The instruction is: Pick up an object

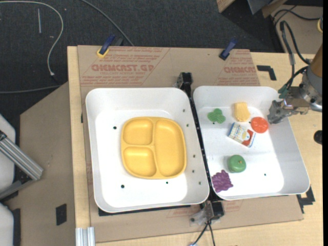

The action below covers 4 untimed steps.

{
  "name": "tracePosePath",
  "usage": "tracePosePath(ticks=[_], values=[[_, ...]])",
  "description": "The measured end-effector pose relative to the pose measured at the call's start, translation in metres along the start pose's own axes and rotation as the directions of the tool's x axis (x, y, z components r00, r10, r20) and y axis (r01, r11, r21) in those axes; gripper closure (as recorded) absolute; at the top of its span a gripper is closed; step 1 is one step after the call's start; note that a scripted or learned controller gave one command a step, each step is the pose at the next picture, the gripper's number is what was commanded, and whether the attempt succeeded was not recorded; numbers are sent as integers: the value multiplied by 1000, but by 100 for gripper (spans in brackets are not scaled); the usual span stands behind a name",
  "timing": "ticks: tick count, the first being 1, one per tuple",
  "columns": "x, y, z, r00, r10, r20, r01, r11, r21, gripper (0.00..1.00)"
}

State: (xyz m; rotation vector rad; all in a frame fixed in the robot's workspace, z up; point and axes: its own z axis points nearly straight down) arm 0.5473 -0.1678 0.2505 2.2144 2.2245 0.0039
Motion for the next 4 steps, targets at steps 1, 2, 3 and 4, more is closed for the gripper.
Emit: tracePosePath(ticks=[1, 2, 3, 4], values=[[54, 11, -7, 1000, -1, 0, 1, 1000, 0, 100], [103, 33, -5, 1000, -2, -1, 2, 1000, 1, 100], [157, 39, -9, 1000, -2, -2, 2, 1000, 1, 100], [219, 49, 2, 1000, -1, -1, 1, 1000, 2, 100]])
